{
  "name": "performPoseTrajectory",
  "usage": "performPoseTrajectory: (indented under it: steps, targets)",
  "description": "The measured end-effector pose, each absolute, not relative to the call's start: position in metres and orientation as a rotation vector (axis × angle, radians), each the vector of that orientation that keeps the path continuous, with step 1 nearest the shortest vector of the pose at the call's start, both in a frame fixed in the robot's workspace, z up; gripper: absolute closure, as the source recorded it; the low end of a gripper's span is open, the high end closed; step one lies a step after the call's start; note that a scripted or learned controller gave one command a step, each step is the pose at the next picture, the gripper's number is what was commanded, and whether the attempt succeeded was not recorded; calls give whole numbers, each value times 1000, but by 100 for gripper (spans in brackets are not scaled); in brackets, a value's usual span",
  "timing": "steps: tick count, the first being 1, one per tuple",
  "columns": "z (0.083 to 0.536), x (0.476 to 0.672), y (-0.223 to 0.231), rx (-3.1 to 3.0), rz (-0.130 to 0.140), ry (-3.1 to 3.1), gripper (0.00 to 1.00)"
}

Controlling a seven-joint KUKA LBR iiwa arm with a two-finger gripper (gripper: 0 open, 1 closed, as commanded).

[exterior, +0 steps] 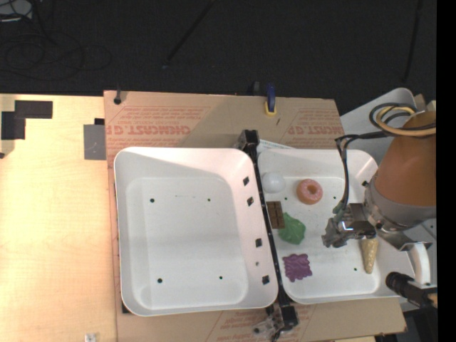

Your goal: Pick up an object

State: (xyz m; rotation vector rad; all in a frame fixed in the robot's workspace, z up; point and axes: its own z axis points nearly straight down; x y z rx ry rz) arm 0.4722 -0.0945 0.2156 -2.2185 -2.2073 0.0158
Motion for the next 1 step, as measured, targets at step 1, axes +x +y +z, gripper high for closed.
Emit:
performPoseTrajectory:
  steps: [1]
  targets:
    - [319, 477, -40, -2216, -9, -2232, 100]
